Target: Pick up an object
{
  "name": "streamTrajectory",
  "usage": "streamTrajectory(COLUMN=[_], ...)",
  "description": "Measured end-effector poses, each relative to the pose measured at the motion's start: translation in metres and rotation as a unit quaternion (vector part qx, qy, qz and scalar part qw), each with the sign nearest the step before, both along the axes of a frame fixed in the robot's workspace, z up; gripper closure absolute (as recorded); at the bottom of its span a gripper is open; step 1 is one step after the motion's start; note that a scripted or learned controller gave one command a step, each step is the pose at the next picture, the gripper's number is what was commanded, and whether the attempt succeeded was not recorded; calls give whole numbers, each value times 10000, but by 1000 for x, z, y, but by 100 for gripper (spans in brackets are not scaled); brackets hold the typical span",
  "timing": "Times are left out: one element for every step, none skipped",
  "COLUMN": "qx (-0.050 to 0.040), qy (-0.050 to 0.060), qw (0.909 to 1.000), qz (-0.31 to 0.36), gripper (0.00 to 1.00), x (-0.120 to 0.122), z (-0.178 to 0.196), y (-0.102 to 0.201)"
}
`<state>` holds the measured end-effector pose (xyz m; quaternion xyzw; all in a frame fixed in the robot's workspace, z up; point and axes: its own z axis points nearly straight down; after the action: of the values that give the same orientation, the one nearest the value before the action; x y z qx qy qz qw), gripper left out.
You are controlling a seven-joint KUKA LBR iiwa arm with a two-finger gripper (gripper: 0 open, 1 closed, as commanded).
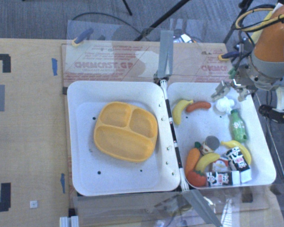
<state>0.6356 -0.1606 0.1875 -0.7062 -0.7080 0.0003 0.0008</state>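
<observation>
Nearest the camera, the front corner of the right bin (270, 171) holds a crowded heap: a black-and-white carton (222, 178) lying along the front wall, a second patterned packet (237, 158) just behind it, an orange carrot (192, 159), a red piece (197, 178) under it, and two yellow bananas (207, 161) among them. All of these rest on the bin floor, untouched.

Further back, a green bottle (237, 125) lies near the right wall, and a third banana (179, 110) and a red sausage (198, 106) sit near the divider.

In the left bin (78, 141) an orange divided tray (126, 130) lies flat, alone.

At the far right corner the gripper (230, 91) hangs over the right bin's back edge, its fingers spread, with a small white object (224, 105) just below and beside them, not between them. Nothing appears gripped, so the pick looks not yet made: choosing, descending, closing and lifting all seem left to do.
</observation>
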Motion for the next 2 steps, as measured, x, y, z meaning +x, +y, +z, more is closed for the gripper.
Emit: streamTrajectory(qx=[1,105], qy=[-2,-158], qw=[9982,9909], qz=[608,1333], gripper=[0,0], x=[-40,-65], z=[-64,-85], y=[16,-22])
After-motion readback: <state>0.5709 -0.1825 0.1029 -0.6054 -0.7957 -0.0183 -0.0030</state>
